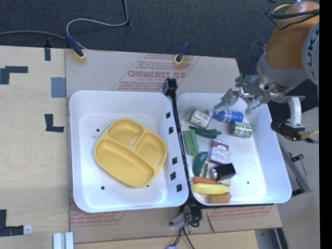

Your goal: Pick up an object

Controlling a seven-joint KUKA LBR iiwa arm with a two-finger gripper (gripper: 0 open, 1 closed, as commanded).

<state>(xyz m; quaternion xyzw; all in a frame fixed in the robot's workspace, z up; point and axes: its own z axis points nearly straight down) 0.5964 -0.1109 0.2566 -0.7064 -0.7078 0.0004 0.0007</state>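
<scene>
Hovering with gripper [239,101] spread open, nothing held, above blue bottle [229,116]; next, likely lowering and closing.

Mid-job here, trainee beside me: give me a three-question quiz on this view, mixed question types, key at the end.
1. True or false: the yellow plate lies in the left bin.
2. Multiple choice: what lies directly under the gripper? A) banana B) blue bottle C) red box
3. Fill in: along the right bin's near edge, the banana lies between two ____.

Key
1. True; it is a divided plate with three sections.
2. B; the blue bottle lies just below the open fingers, not between them.
3. Carrots: one carrot behind it, another in front.
</scene>
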